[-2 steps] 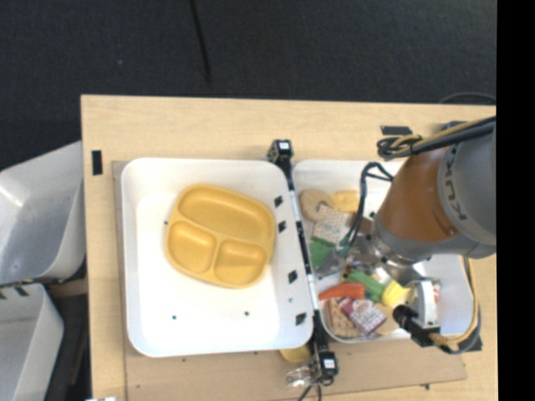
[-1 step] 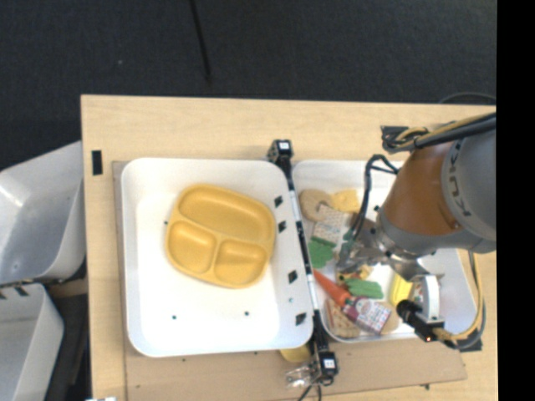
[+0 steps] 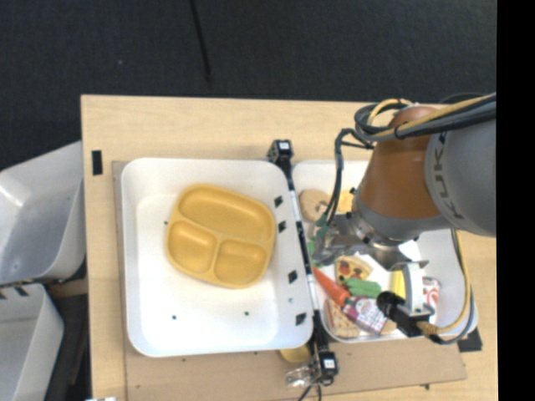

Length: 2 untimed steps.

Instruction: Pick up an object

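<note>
A thing to pick is being reached for in the right bin [image 3: 461,261], beside the yellow plate [image 3: 221,235]. The gripper [image 3: 328,239] is lowered near the orange carrot toy [image 3: 331,286]. Its opening cannot be told. A lower, surer grab is needed next.

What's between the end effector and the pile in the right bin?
Nothing separate is visible. The end effector sits low at the right bin's left side, just above the orange carrot-like piece and green item. The arm's own wrist covers the items beneath it.
</note>
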Each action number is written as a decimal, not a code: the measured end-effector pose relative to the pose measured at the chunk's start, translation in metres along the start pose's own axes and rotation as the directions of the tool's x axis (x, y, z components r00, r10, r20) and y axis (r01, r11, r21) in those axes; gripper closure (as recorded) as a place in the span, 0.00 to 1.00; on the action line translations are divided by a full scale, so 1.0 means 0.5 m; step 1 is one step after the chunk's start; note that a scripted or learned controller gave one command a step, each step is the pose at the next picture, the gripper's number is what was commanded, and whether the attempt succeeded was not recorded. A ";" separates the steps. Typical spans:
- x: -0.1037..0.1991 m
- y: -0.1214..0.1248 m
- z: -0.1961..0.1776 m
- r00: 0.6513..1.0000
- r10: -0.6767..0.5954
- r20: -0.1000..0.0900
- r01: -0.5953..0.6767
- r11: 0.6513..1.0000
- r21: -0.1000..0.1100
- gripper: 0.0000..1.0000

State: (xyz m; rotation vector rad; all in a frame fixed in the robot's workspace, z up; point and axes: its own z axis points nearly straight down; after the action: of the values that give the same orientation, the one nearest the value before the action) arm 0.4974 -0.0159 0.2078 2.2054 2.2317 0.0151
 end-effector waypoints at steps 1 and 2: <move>0.133 -0.010 -0.142 1.000 0.000 -0.002 0.000 1.000 -0.002 1.00; 0.143 -0.009 -0.344 1.000 0.005 0.000 -0.005 1.000 -0.005 1.00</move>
State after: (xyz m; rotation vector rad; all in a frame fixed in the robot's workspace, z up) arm 0.4903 0.0548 0.3800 2.2088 2.2231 0.0204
